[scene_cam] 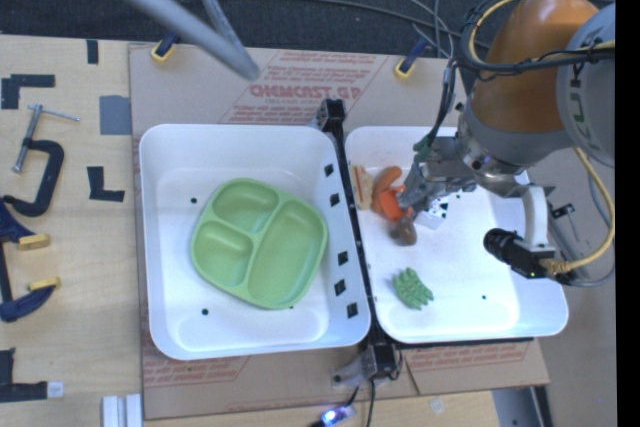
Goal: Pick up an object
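Glossy white bin, knobbly green toy

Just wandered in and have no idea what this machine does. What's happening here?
A robot arm reaches in over the right bin, trying to pick something up. Its hand is low over a small cluster of toys: an orange one, a brown one and a tan stick. I can't tell if it has gripped anything. A green toy lies apart, nearer the front. The left bin holds a green tray.
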Controlling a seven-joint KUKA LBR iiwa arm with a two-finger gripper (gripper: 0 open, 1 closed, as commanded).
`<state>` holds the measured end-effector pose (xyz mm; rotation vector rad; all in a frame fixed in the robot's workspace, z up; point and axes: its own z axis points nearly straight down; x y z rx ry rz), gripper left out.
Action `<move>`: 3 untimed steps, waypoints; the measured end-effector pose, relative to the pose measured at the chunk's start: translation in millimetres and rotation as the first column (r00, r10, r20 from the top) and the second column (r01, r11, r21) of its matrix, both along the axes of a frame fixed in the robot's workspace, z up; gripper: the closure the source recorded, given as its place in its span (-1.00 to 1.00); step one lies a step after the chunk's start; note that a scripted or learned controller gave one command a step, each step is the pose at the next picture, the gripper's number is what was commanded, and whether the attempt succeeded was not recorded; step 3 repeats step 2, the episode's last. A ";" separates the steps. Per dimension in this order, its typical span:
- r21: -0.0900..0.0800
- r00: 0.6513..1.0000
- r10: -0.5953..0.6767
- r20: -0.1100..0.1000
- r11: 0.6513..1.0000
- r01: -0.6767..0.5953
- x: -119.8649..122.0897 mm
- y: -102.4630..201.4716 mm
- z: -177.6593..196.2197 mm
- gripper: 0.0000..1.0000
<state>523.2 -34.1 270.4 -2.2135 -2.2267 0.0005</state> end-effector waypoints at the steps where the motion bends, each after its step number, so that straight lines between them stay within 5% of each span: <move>1: 0.000 1.000 0.000 -0.002 1.000 0.000 -6.8 51.7 -19.3 1.00; 2: -0.001 1.000 0.001 -0.003 1.000 -0.001 -10.5 109.7 -36.3 1.00; 3: -0.001 1.000 0.001 -0.003 1.000 -0.001 -10.5 109.7 -36.3 1.00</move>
